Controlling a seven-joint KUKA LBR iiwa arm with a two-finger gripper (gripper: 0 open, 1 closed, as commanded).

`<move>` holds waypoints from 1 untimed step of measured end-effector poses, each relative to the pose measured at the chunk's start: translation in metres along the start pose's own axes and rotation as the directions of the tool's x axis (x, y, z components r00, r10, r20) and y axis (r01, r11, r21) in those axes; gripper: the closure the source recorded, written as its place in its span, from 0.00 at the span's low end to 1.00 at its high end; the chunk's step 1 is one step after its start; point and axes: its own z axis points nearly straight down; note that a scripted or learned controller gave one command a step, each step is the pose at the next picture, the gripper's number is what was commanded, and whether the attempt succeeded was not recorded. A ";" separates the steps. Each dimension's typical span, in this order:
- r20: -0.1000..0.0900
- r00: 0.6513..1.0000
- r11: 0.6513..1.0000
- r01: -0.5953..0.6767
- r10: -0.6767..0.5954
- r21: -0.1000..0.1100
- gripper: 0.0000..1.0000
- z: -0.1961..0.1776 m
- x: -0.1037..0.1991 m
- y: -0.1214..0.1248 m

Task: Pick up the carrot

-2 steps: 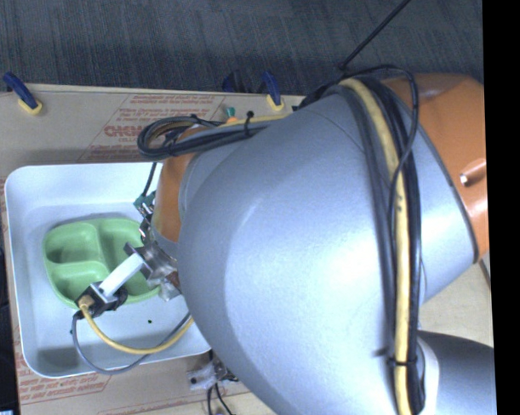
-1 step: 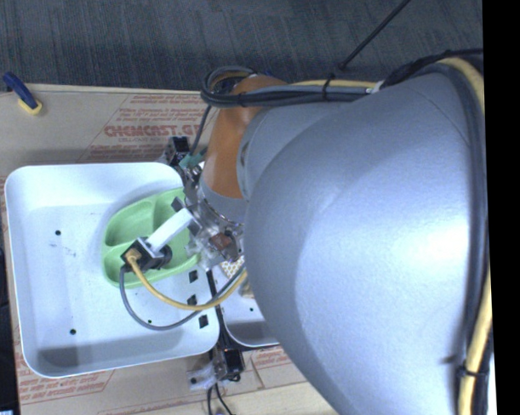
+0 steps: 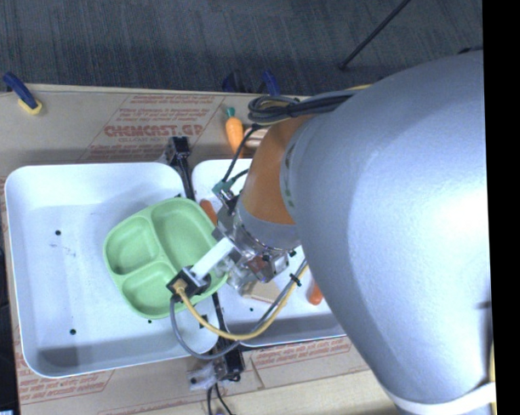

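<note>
My hand hangs low over the right-hand white plastic bin, hidden under my own wrist, so I cannot tell how far open it is or whether it grips anything. The small orange carrot lies on the cardboard-covered counter beyond the bins' far edge. The green divided plastic plate rests tilted across the wall between the bins.
</note>
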 end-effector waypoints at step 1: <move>0.003 0.990 0.990 -0.142 0.142 -0.005 1.00 -0.055 0.050 -0.078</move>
